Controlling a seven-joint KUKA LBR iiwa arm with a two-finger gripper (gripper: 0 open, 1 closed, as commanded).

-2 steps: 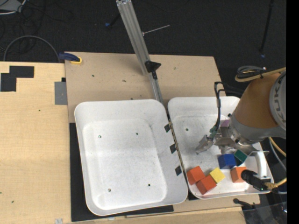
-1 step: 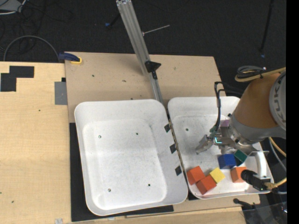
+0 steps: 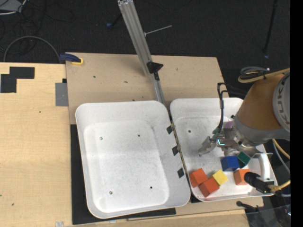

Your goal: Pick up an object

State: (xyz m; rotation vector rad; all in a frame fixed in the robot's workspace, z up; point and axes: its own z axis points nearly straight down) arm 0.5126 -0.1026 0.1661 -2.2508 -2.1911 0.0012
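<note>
Left shallow white plastic bin (image 3: 94, 122), then right shallow white plastic bin (image 3: 199, 115); two bins side by side. Near the right bin's front edge: two red-orange blocks (image 3: 203, 182) touching, one yellow cube (image 3: 220, 177), one blue cube (image 3: 230, 162), one green piece (image 3: 243, 158) partly hidden, one orange block (image 3: 241, 176). A purple scrap (image 3: 228, 125) is mostly hidden by the arm. Metal two-finger gripper (image 3: 208, 146) low over the bin floor, just left of the blue cube; finger spread too blurred to tell, nothing visibly between them.
</note>
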